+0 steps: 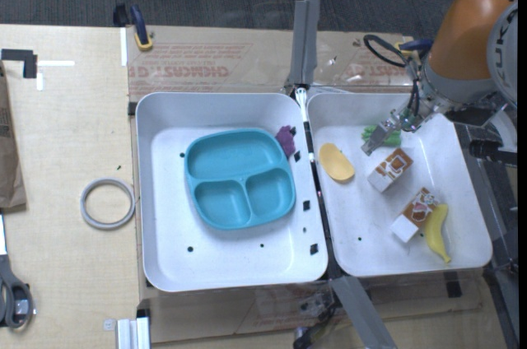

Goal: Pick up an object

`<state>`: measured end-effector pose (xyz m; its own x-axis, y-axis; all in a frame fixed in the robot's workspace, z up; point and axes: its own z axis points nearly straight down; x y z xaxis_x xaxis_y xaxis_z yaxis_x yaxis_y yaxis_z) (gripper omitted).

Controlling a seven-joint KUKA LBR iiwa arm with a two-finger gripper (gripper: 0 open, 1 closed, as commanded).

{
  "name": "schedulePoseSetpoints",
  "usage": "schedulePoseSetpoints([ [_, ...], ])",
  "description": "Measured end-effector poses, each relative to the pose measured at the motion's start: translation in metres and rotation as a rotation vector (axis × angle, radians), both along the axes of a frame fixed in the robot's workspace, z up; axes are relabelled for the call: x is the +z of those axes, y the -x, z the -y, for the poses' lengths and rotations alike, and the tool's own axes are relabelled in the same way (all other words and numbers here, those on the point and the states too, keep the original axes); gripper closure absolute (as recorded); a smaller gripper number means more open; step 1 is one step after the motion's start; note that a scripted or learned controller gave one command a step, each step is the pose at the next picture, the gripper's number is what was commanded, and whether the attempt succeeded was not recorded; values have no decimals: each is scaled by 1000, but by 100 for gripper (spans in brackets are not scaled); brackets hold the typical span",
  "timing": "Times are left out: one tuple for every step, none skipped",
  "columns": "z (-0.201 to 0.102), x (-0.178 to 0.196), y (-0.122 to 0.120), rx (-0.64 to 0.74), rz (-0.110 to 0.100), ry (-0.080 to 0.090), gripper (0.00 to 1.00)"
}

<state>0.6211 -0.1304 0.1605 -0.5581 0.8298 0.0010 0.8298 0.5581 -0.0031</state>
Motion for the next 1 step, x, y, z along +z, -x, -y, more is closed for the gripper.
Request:
schedulePoseSetpoints([
  [-2, -72, 15, 145, 0, -2, 0],
])
